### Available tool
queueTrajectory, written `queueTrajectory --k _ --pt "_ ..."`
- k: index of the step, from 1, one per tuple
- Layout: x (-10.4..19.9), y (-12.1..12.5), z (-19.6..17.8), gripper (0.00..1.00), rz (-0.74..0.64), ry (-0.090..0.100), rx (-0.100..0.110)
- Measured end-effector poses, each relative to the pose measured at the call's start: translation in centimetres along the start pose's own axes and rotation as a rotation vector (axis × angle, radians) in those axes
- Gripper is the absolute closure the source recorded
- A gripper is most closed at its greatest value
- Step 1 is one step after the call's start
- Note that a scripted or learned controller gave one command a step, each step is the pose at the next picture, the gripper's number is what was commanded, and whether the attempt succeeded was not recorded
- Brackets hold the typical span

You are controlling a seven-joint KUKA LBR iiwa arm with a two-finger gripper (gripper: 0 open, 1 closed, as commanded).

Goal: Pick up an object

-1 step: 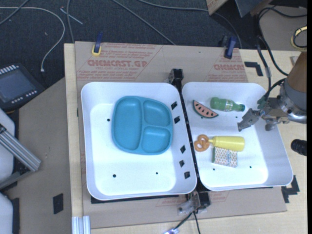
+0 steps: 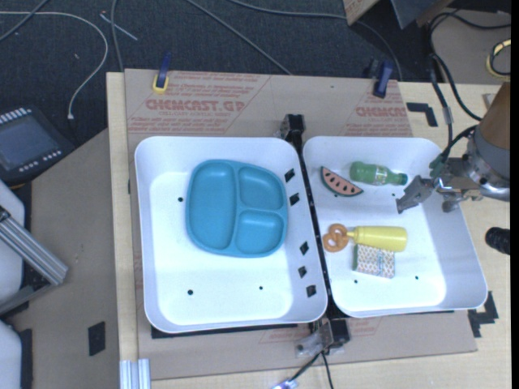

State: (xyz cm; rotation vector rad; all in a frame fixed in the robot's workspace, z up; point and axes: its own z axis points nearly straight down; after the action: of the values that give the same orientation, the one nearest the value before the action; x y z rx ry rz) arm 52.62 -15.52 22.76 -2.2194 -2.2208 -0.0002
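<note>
White plastic, two bins side by side, five things for you to count

In the left bin (image 2: pixel 162 290) you have one blue divided plate (image 2: pixel 237 207); in the right bin (image 2: pixel 454 286) you have four pieces: one watermelon slice (image 2: pixel 340 181), one green bottle (image 2: pixel 375 173) just beside it, one yellow tube with an orange ring end (image 2: pixel 369 237), and one patterned pouch (image 2: pixel 375 261) touching the tube from below; your gripper (image 2: pixel 430 194) hangs over the right bin's far side, fingers spread and holding nothing, near the green bottle's cap
</note>
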Motion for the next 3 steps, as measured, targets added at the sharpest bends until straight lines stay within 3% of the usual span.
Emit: queueTrajectory --k 2,3 --pt "-0.7 -0.3 10.5 0.0 0.001 0.002 0.006" --pt "-0.7 0.5 12.2 0.0 -0.002 -0.002 -0.022"
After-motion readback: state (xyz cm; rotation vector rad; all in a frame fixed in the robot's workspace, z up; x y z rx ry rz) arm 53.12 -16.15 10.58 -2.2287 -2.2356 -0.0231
